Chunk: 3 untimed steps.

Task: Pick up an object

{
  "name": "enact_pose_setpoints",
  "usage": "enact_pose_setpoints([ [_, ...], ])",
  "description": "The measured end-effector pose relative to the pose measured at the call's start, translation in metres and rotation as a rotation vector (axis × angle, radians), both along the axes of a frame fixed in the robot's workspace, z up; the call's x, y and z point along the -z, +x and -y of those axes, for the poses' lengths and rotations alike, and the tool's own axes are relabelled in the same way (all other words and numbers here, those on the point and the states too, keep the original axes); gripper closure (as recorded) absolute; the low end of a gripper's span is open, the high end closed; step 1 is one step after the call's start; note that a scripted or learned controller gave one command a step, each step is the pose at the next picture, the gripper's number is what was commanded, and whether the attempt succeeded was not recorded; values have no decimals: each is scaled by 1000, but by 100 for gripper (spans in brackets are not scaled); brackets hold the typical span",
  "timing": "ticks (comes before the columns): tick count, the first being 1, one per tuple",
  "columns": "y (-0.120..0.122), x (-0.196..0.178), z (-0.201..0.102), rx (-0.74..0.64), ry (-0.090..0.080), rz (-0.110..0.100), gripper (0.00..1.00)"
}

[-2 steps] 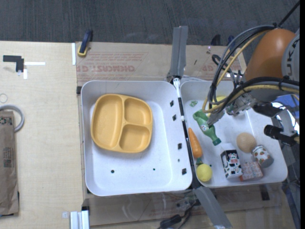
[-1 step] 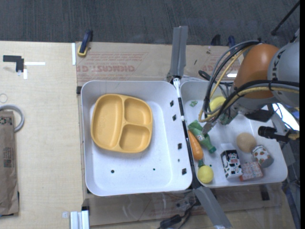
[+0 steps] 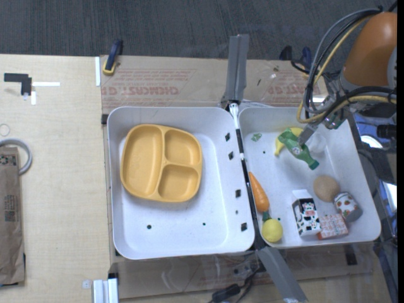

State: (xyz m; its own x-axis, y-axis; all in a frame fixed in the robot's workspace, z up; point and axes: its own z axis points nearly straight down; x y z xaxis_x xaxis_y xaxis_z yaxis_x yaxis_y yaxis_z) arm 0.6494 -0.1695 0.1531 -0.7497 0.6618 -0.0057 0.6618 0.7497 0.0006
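Observation:
My gripper hangs over the back of the right bin, its tip right at a green bottle-shaped toy that lies across a yellow banana-like toy. Whether it touches them is unclear. Further forward in this bin lie an orange carrot, a yellow lemon, a tan egg-shaped object, a cow-patterned carton, a pink-red box and a small patterned cup.
The left bin holds a yellow divided plate. A grey divider post stands behind the seam between the bins. Cables loop off the arm at the upper right. A paper bag lies on the far left of the bench.

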Motion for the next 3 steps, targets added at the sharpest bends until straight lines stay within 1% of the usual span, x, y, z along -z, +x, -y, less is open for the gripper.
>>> enact_pose_setpoints([
  [1, -23, -45, 10, -269, 0, -1, 0],
  [2, -4, -28, -20, -348, 0, -1, 0],
  [3, -44, 15, -12, -651, 0, -2, 0],
])
